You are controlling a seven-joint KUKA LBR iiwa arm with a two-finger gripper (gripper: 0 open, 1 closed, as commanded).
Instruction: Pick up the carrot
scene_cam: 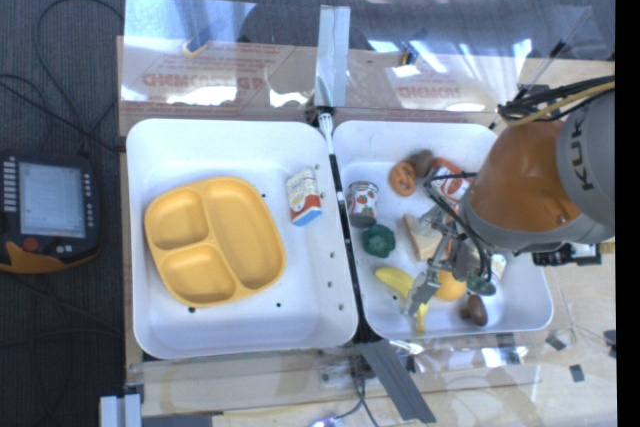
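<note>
Carrot (402, 177) lies in the right bin (530, 315) beside a can (361, 201). One banana (396, 280) touches the jaws (422, 293). Whether they grip anything, I cannot tell.

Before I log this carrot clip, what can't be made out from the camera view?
- The gripper: it sits low over the right bin, and the blur hides whether it grips anything.
- The orange item beside the banana: the arm covers much of it, so whether it is the carrot is unclear.
- Items by the bin's far wall, beside the orange slice: partly hidden under the arm.
- The small can: label too small to read.
</note>
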